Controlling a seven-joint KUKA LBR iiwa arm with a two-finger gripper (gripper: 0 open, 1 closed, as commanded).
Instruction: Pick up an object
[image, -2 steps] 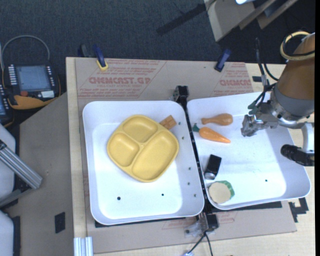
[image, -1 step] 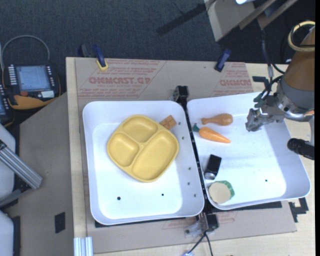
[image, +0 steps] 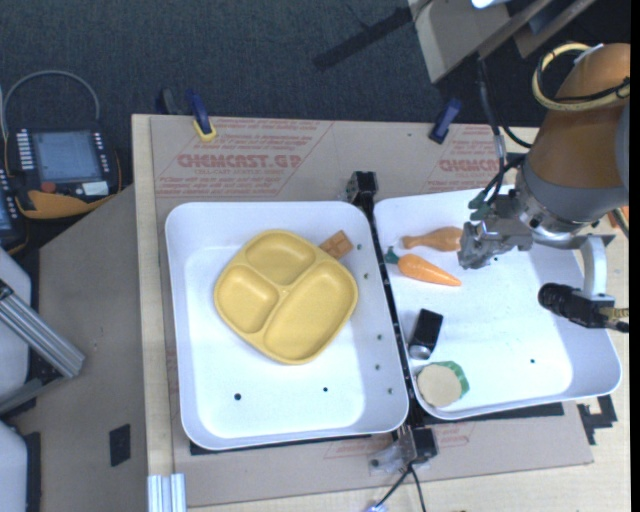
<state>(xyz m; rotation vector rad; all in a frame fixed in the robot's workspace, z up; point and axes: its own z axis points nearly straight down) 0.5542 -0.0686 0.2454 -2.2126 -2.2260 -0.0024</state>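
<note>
Presumably the carrot (image: 430, 270), judged light, stiff and smooth, is best gripped mid-body. Just beside the carrot, the hand (image: 478, 250) is poised; its opening cannot be told.

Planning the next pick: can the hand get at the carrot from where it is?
Probably yes: the hand hangs just right of the carrot, which lies in the open, with nothing on top.

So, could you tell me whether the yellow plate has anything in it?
Empty: all three compartments of the plate show bare yellow.
</note>
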